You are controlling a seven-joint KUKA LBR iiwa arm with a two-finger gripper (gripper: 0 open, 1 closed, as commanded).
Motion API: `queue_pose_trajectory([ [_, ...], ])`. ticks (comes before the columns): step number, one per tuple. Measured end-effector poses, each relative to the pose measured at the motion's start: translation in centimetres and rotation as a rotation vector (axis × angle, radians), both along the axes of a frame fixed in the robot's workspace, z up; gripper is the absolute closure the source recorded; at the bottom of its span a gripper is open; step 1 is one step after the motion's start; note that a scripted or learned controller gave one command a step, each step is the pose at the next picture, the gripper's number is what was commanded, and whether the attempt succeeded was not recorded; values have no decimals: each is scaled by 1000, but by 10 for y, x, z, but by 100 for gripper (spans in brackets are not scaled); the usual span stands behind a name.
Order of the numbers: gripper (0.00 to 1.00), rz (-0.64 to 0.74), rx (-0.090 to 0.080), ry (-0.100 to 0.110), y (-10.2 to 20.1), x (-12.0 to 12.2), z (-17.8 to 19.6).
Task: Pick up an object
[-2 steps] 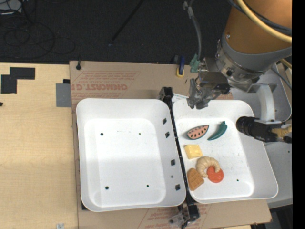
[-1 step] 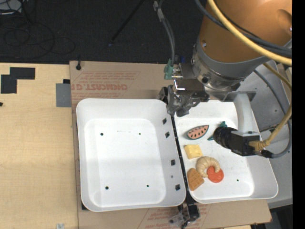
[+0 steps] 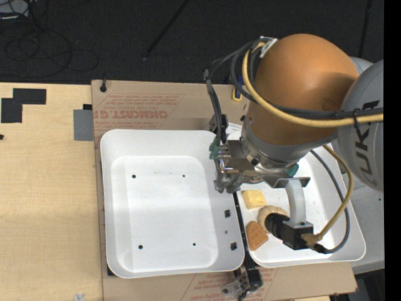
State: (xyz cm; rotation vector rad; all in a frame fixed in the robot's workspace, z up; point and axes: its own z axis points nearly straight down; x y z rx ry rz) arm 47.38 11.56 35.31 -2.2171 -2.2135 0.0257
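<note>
Over the right bin [image 3: 351, 246] the big grey arm [image 3: 301, 99] hangs low, its gripper [image 3: 227, 168] near the bin's left wall. I cannot tell whether it is open or holding anything. This looks like the approach, and next it must settle on one piece. The yellow block [image 3: 254, 198] lies just beside it, seemingly lengthwise across the bin. The smaller tan piece [image 3: 256, 234] points toward the near rim.
</note>
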Motion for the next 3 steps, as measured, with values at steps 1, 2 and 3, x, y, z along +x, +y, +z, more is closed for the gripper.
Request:
queue_pose_trajectory([
  [1, 100, -5, 4, -19, -66, 2, 42],
  [2, 100, 9, 7, -20, -1, 2, 97],
  [3, 100, 1, 0, 2, 2, 1, -52],
])
